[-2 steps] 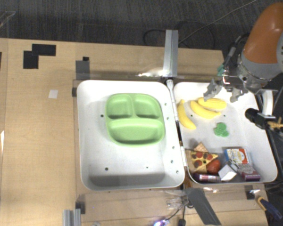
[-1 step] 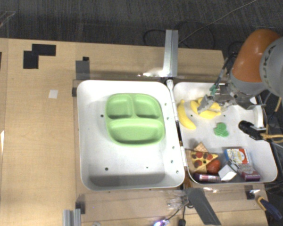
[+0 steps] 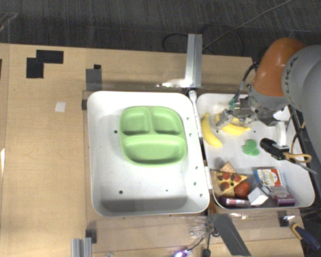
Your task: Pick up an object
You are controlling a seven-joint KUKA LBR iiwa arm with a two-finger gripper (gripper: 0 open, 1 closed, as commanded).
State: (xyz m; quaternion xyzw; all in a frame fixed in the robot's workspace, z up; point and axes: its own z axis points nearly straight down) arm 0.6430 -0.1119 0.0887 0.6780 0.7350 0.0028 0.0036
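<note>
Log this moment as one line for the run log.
gripper: over right bin, at yellow banana | grasp: unconfirmed | green plate: left bin

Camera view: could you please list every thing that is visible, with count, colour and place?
left bin: 1, white, bench left
right bin: 1, white, beside it
divided plate: 1, green, in left bin
banana pieces: 2, yellow, right bin, upper left
small thing: 1, green, right bin middle
pizza slice: 1, red and tan, right bin's lower edge
small box: 1, white, blue, red, same edge
arm: 1, grey, orange band, from the right
tool: 1, grey, above one banana piece
</note>
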